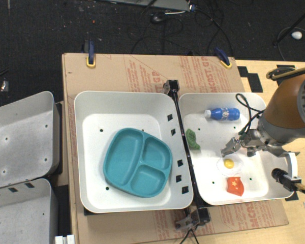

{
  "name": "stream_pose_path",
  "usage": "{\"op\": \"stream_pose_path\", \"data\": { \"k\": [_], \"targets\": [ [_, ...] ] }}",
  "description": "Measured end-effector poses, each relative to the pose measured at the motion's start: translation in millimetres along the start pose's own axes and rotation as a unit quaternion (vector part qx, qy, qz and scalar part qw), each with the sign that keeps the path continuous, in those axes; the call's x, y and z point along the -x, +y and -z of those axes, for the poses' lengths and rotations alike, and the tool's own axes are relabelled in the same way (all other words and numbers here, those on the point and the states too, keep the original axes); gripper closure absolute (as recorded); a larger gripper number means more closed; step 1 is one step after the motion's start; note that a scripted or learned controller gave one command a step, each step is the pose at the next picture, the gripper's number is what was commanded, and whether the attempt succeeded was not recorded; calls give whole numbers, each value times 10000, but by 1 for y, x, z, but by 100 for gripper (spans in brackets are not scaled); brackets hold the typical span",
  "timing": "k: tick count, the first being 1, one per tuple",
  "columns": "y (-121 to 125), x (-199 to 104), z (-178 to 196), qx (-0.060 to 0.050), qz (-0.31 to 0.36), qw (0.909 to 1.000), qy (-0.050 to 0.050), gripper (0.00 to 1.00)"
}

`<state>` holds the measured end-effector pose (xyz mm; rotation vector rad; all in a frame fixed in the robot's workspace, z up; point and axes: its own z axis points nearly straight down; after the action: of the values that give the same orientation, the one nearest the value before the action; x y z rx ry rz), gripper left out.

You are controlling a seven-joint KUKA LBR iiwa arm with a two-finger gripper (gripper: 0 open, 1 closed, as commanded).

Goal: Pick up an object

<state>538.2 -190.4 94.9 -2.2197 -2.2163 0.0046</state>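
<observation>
The red piece [235, 186] lies nearest, at about 5 o'clock in the right bin [203, 105], close to its near wall. Just beyond it, toward 11 o'clock, sits a small yellow-and-white egg [228, 163], near but apart from the red piece. In the left bin [86, 105], a teal tray [137, 162] with three compartments rests slightly tilted in plan, filling most of the floor toward the near side.

The gripper [231, 149] hangs over the right bin's middle, just above the egg at its 12 o'clock; whether the fingers are spread or pressed together cannot be told, and nothing shows between them. The arm [287, 111], grey with an orange band, comes in from 3 o'clock. A green piece [193, 139] lies at the right bin's 9 o'clock side, beside the divider between the bins. Farther back, at about 12 o'clock in that bin, a blue bottle [223, 114] with a white cap lies on its side, cap pointing to 9 o'clock. The bins sit on a brown board [127, 70] on the table, with two clamps at its far edge.
</observation>
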Motion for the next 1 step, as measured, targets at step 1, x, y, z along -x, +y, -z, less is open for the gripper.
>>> {"op": "stream_pose_path", "data": {
  "k": [1],
  "targets": [
    [2,0,14,31,1,10000,-9,100]
  ]
}}
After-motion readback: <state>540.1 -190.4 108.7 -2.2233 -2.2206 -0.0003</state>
